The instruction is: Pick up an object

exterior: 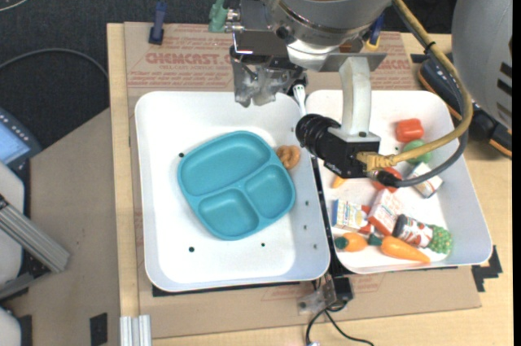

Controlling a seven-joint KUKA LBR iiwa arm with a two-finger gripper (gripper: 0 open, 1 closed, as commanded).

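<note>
My jaws (264, 88) hang over the far edge of the left bin (155, 198), near the wall it shares with the right one. From this slant I see only a grey metal cluster under my wrist, and I cannot tell how far apart the jaws stand or whether anything sits between them.

Just below and toward the near side lies a blue divided plate (236, 184), flat on the left bin's floor, three compartments facing up. A small tan piece (288, 156) rests beside the plate's right rim, close to the dividing wall.

Across that wall, the right bin (468, 206) carries the clutter. A black cylindrical part (330, 145) on my arm reaches over its left side, with a yellowish cable (435, 145) curving off it. Beyond it sit a red block (409, 129) near the far right, a green piece (413, 151) just under it, a small printed carton (348, 214), an orange carrot (403, 251) at the near edge, and a green bumpy cluster (440, 239) beside the carrot.

Both bins rest on a brown board (130, 92) on the bench.
</note>
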